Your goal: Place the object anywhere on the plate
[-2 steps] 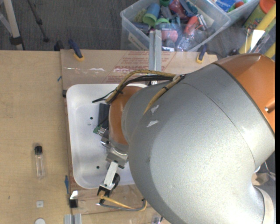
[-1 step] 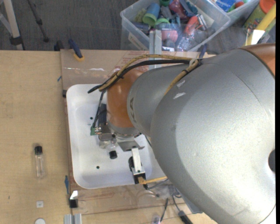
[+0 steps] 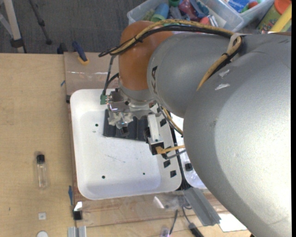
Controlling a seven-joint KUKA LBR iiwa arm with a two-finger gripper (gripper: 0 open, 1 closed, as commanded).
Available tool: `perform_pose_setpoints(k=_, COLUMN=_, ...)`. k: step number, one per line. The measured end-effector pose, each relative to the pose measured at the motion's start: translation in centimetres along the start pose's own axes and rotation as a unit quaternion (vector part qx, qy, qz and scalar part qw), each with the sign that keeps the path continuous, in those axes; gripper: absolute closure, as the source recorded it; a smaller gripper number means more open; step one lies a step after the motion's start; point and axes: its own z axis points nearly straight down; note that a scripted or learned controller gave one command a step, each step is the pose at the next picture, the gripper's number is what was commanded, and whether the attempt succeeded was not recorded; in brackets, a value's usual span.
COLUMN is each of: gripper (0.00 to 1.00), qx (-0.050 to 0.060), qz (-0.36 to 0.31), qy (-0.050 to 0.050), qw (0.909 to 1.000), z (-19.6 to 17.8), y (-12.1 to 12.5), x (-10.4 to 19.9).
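My gripper [image 3: 121, 122] hangs low over the upper middle of the left white bin [image 3: 115, 183]. Directly under it lies a flat dark square piece [image 3: 135, 132], which looks like the plate, resting on the bin floor. The gripper's metal parts cover the middle of that dark piece. I cannot make out a separate object in or under the gripper. The orange band and thick grey arm [image 3: 222, 92] cover the right bin almost entirely.
A small glass vial [image 3: 41, 170] lies on the wooden bench left of the bin. A clear tub of colourful toys [image 3: 194, 11] stands at the back. A blue clip [image 3: 81, 53] sits near the bin's back left corner. White and black cable-carrying parts [image 3: 159, 143] hang beside the gripper.
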Motion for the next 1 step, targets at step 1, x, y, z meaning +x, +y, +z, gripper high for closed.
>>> perform_pose_setpoints(k=1, gripper=0.00, qx=0.001, qz=-0.001, qy=0.000, qw=1.0000, z=0.06, y=-0.05, x=0.06)
